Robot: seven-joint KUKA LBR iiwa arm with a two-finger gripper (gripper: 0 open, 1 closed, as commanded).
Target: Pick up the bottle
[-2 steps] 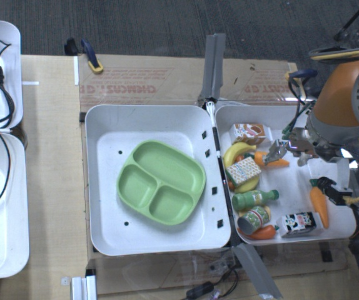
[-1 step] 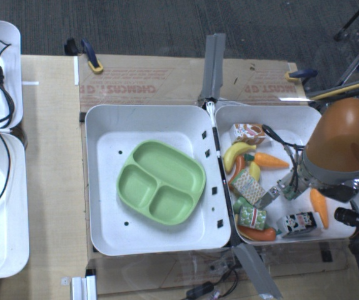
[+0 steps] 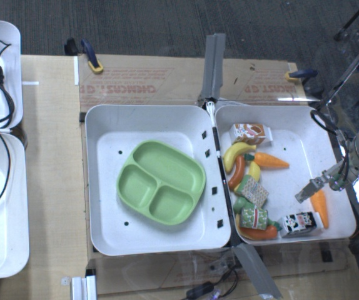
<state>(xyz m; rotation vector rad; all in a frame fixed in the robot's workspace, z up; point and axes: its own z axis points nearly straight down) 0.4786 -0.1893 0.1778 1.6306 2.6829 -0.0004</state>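
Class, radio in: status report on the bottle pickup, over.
Gripper low in right bin, beside a carrot. Bottle hard to single out among toy food.

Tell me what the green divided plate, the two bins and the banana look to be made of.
Green divided plate: probably moulded plastic, matte, one even colour with soft rounded ridges. Left bin and right bin: likely thin white plastic, slightly glossy with rounded corners. Banana: seemingly toy plastic, smooth with uniform yellow.

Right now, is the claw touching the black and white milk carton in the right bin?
Apart. The camera view shows a strip of bare white bin floor between the claw and the milk carton lying below it.
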